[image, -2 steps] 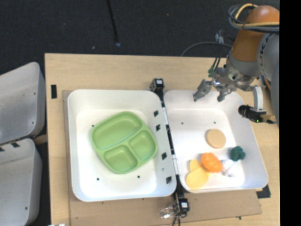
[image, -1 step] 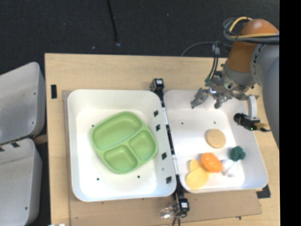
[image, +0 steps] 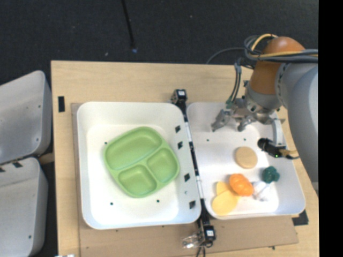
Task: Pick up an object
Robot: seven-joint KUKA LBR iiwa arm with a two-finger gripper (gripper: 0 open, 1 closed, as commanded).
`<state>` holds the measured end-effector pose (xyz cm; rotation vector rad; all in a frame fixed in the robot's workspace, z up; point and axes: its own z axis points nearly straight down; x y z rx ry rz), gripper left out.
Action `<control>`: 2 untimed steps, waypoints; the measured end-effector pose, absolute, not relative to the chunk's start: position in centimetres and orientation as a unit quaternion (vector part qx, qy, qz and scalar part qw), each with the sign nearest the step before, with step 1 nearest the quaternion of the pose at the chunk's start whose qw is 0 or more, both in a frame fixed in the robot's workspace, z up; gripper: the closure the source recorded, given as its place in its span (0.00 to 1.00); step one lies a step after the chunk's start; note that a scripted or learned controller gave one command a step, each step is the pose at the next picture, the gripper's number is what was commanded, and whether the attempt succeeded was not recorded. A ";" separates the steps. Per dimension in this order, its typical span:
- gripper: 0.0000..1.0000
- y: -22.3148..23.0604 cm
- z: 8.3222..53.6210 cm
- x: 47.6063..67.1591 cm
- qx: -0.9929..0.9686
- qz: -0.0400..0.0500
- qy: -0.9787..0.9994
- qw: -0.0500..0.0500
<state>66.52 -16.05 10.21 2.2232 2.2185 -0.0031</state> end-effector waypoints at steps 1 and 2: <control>1.00 -16.2 11.7 66.7 0.708 0.001 0.706 0.003; 1.00 -15.7 17.7 66.3 0.707 0.002 0.707 0.004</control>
